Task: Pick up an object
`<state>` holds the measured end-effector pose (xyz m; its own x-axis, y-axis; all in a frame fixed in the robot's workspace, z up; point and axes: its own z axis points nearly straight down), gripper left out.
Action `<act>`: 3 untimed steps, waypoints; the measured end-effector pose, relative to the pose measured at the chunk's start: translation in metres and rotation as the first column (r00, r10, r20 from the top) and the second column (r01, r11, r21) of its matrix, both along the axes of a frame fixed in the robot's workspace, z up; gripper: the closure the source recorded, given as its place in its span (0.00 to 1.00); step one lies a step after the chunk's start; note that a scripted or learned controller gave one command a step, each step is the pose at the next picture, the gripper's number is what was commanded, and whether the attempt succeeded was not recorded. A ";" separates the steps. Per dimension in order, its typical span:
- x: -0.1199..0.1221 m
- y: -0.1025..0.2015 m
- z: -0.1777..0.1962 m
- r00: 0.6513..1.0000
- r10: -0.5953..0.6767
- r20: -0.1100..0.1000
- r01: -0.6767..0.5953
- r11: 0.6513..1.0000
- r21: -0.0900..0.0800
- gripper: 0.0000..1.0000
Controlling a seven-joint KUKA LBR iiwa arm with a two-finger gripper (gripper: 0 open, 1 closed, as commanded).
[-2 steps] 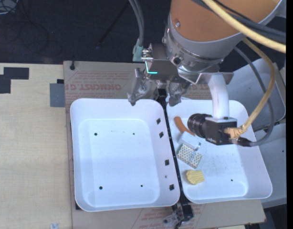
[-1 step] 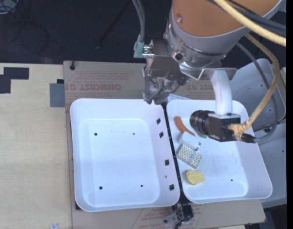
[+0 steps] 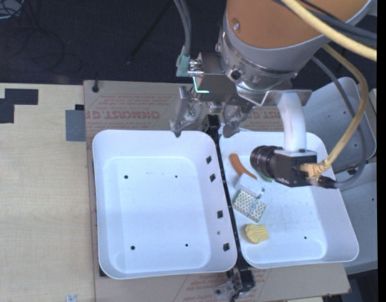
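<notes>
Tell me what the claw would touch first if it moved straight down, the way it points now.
Most likely the meeting far rims of the left shallow white bin and the right shallow white bin; the open claw hangs over that seam. Its height is unclear here.

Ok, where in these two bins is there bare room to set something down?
The left bin has its whole floor bare. In the right bin, free room lies toward its right wall and near corner. Crowded beside the divider: orange piece, checked packet and yellow piece in a line, the gripper above the far rim.
</notes>
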<state>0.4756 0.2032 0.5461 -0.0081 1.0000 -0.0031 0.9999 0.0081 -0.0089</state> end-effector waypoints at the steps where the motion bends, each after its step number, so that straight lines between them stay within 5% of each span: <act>1: 0.000 0.000 0.000 1.000 0.000 0.000 0.000 1.000 0.000 0.00; 3: 0.000 0.000 0.000 1.000 0.000 0.000 0.000 1.000 0.000 0.00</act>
